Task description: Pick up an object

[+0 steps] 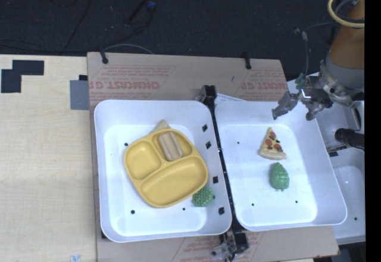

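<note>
In the right bin lie a toy pizza slice and, just below it, a green leafy toy. The left bin holds a yellow compartment tray with a tan bread-like piece in its upper compartment. A green bumpy toy rests by the tray's lower right corner. My gripper hangs open above the right bin's upper right corner, its two fingers spread apart with nothing between them. It stands up and to the right of the pizza slice, apart from it.
A brown cardboard sheet lies under both bins. A black divider bar runs between them. The wooden bench stretches to the left. Cables lie on the dark floor behind.
</note>
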Controlling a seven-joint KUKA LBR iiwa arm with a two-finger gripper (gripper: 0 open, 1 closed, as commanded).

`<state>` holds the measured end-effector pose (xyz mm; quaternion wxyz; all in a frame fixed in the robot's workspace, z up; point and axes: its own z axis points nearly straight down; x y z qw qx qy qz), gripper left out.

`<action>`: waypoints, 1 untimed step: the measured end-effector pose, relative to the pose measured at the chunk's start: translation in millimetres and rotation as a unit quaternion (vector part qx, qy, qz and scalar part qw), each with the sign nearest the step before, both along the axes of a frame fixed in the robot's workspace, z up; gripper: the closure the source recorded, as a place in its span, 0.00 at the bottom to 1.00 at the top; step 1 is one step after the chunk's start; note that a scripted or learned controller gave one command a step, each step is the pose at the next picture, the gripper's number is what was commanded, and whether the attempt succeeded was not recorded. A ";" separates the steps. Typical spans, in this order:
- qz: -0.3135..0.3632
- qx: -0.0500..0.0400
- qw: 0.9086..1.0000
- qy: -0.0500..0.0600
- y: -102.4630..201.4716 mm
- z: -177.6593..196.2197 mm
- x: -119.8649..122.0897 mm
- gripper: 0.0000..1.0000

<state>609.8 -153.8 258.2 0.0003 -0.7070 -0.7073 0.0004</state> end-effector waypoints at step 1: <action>0.000 0.000 1.000 0.002 -2.0 -42.5 -1.3 0.00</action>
